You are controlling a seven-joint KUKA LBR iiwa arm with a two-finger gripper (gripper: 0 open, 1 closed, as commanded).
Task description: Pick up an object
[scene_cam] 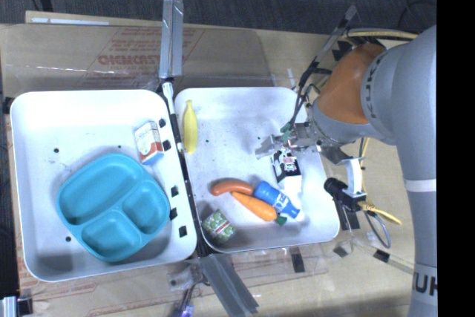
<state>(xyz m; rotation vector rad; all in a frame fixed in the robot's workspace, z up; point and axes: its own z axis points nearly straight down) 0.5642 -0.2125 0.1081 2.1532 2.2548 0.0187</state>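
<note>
My gripper (286,159) hangs low over the right part of the right bin (237,104), just above and right of a cluster of toys. That cluster is a blue bottle (277,200), an orange carrot (252,206) and a reddish sausage (226,186), lying close together near the bin's front. Near the front rim lies a small green can (217,226). A yellow banana (190,127) lies along the bin's left wall. The gripper's black and white tip sits a little above the bottle's upper end; whether it touches anything is unclear.
The left bin (44,115) holds a blue divided tray (111,206) and a small red and white carton (149,140). The grey arm with its orange band (349,89) comes in from the right over the right bin's edge. Cables trail beside it.
</note>
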